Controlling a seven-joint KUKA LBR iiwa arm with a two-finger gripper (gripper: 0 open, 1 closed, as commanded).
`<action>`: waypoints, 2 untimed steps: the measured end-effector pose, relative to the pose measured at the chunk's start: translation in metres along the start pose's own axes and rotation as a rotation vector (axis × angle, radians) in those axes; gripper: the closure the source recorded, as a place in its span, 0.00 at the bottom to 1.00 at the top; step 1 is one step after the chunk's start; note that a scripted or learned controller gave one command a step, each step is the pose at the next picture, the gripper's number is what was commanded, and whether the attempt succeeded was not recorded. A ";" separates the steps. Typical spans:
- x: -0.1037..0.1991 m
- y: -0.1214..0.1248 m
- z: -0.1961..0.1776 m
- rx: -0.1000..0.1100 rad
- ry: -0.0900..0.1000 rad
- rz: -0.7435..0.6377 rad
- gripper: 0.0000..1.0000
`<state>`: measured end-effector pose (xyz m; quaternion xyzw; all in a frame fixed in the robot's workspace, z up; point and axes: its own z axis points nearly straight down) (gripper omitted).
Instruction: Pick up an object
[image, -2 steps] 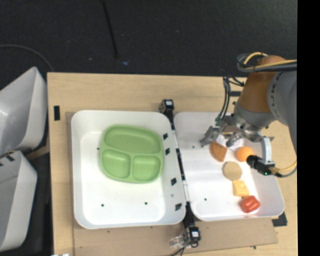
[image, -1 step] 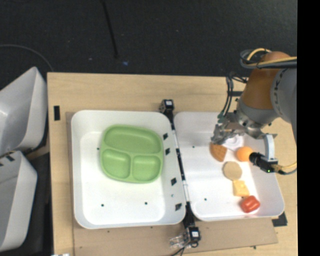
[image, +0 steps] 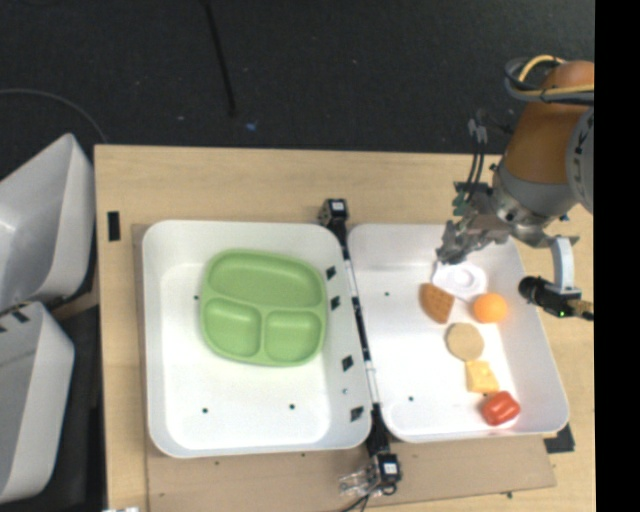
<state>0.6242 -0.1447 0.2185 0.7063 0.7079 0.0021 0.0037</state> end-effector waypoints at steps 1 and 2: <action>-0.001 0.000 0.013 0.008 0.000 0.002 1.00; 0.053 -0.003 -0.004 0.008 0.004 -0.003 1.00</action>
